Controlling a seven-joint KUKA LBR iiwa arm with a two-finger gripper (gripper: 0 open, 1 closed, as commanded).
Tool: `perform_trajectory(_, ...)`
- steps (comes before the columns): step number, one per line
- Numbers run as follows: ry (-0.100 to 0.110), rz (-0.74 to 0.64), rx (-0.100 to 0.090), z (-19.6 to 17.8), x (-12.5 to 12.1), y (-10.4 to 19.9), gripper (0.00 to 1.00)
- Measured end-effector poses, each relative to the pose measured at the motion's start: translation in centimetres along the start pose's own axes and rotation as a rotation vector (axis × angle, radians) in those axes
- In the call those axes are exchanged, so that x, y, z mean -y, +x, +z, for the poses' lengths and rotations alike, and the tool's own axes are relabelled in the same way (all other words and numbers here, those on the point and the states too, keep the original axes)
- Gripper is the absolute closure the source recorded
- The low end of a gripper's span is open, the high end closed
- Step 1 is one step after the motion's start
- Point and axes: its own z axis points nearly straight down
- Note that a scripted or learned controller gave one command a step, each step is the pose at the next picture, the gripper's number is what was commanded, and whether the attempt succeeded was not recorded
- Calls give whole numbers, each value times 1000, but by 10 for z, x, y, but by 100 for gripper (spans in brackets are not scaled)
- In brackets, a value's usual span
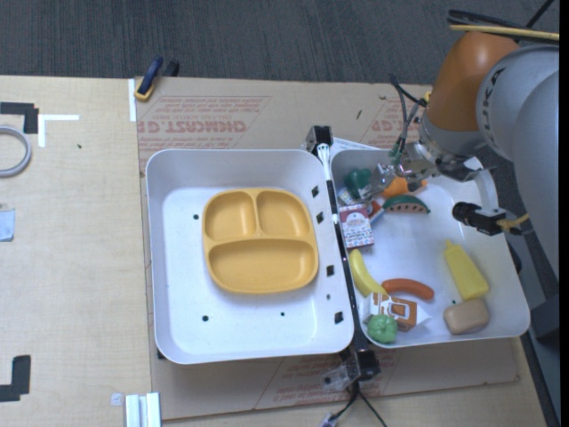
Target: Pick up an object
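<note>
My gripper (394, 169) is low in the back left part of the right bin (498, 327), hanging from the grey arm with its orange band (462, 69). A small orange item (399, 185) lies right at its tip; whether they touch is unclear. A dark green toy (357, 181) lies just left of it. A watermelon slice (407, 205) lies just in front. A red and white box (356, 228) rests against the bin's left wall.
Further forward in the right bin lie a banana (363, 272), a sausage (408, 288), a yellow block (465, 270), a tan bread piece (466, 316), a small carton (396, 310) and a green ball (382, 328). The left bin (178, 327) holds a yellow divided plate (260, 240).
</note>
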Motion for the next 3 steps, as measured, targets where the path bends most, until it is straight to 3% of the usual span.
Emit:
perform_trajectory(1, 6, -4, -9, -11, -1, 3, 100)
perform_trajectory(2, -9, 256, 2, -139, -23, 102, 100)
perform_trajectory(3, -9, 272, 2, -269, -18, 84, 100)
